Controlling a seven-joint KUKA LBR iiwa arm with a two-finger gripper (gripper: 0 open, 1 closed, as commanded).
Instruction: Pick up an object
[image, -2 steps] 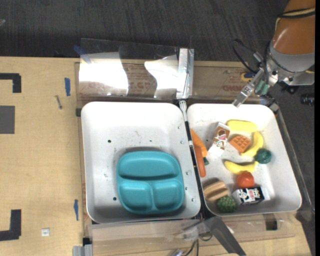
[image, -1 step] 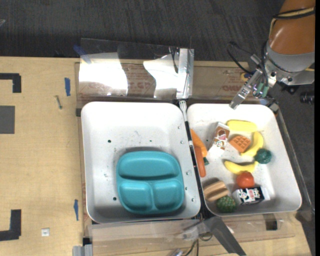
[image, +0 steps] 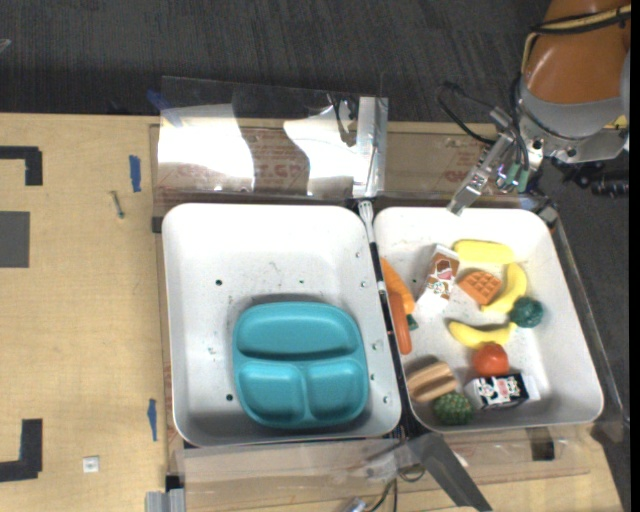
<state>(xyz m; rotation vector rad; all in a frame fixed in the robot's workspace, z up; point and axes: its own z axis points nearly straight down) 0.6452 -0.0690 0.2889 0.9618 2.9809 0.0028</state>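
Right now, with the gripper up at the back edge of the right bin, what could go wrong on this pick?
1. The toys in the right bin are crowded: the waffle lies against the banana, so a descent could pinch two or knock one aside.
2. The carrot lies along the wall between the bins, leaving a finger little room there.
3. The gripper hangs over the bin's back rim; a straight drop may strike it.
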